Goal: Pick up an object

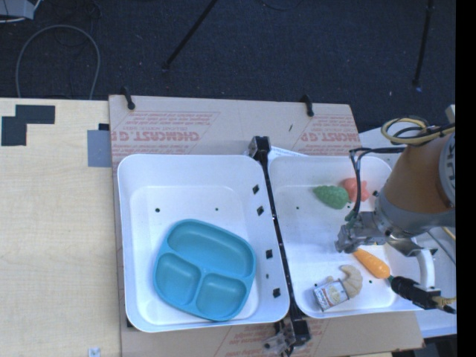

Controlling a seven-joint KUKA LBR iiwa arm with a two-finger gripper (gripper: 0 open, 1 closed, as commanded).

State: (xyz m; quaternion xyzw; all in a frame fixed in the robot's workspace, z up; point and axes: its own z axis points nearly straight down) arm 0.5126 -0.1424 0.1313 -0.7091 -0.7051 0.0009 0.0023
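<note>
In the right bin (312, 274), my gripper (349, 239) is down low near the floor, reaching in from the right. Just to its lower right lies an orange carrot-like piece (371, 263). Behind the gripper sit a green leafy toy (330, 195) and a red-orange piece (354, 188) partly hidden by a cable. A beige lump (351, 279) and a small labelled can (330, 294) rest near the bin's front wall. I see nothing between the gripper and the bin floor.
The left bin (141, 199) holds a blue divided plate (204, 269). A black divider (269, 229) with clips separates the bins. The arm's orange band (420, 181) overhangs the right bin's right side. Cables loop at the far right.
</note>
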